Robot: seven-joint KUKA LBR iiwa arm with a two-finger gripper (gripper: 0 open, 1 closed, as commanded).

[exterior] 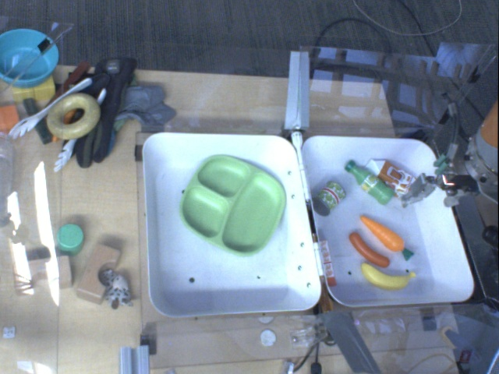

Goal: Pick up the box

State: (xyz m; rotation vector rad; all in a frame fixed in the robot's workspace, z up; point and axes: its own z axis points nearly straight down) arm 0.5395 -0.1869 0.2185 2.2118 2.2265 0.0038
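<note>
- I am in the approach step: my gripper (pixel 425 187) hangs at the far right side of the right bin (pixel 460 287), and nothing sits between its fingers that I can make out.
- How far apart those fingers stand I cannot tell; they read as a small grey blur at this slant.
- The box (pixel 392 174), a small white and orange carton, lies just beside my fingertips on their left, tilted and leaning against the green bottle (pixel 369 182), which touches it on its far side from me.
- Farther out from me, beyond the bottle, stands a small green can (pixel 330 195).
- Below my gripper, toward the near edge of the bin, lie a carrot (pixel 383 234), a sausage (pixel 368 249) and a banana (pixel 387 277), all well apart from the box.
- The left bin (pixel 164 287) with its green divided plate (pixel 233 202) is far off on the other side and plays no part.
- I judge the next move calls for a short shift left over the box, turning the wrist to match its tilt, then a descent that straddles the carton without catching the bottle.
- The risk, as I see it, is nudging the box under the bottle or pinching both together.
</note>
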